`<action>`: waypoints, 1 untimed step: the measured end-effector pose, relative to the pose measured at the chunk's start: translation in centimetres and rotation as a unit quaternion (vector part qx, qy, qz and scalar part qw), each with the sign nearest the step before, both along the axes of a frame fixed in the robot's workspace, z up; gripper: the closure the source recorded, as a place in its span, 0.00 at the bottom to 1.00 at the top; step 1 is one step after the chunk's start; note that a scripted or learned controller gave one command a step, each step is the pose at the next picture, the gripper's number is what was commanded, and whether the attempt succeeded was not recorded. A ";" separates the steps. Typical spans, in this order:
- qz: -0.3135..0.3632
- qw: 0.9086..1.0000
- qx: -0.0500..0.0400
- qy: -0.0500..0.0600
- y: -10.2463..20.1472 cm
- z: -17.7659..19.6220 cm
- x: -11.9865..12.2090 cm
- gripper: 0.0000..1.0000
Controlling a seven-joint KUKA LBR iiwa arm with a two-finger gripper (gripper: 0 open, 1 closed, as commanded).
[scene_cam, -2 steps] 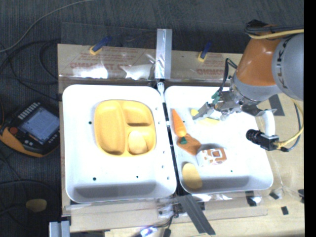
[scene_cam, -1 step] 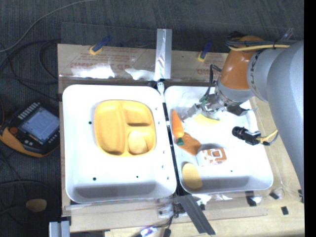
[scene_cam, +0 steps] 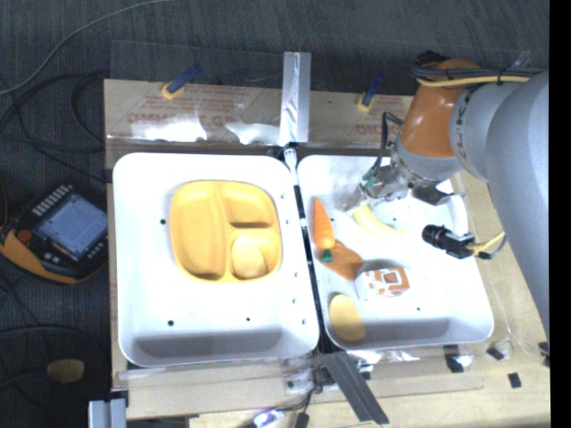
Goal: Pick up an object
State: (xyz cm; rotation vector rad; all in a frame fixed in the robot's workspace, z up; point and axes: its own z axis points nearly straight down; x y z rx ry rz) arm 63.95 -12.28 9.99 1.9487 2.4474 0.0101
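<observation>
The tool [scene_cam: 382, 184] hangs low over the far part of the right bin [scene_cam: 473, 315], just beside a pale yellow banana-shaped piece [scene_cam: 373, 220] lying near the bin's middle; whether the tool is open or closed cannot be told from this slant, and nothing can be seen gripped in it. That banana piece looks like light, hard plastic toy food: stiff, smooth and likely slippery, so a pinch across its narrow middle, square to its curve, seems safest. Along the bin's left wall lies an orange carrot [scene_cam: 322, 226], tapered and round, apt to roll; take it at the thicker end. Toward the near edge sit a small orange-and-white box [scene_cam: 384, 281], flat-sided and easy to clamp, and a yellow rounded piece [scene_cam: 345, 317] at the near-left corner. The left bin [scene_cam: 143, 328] holds a yellow divided tray [scene_cam: 207, 230].
</observation>
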 end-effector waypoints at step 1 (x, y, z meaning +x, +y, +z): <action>0.022 1.000 0.001 0.007 7.2 8.4 0.0 1.00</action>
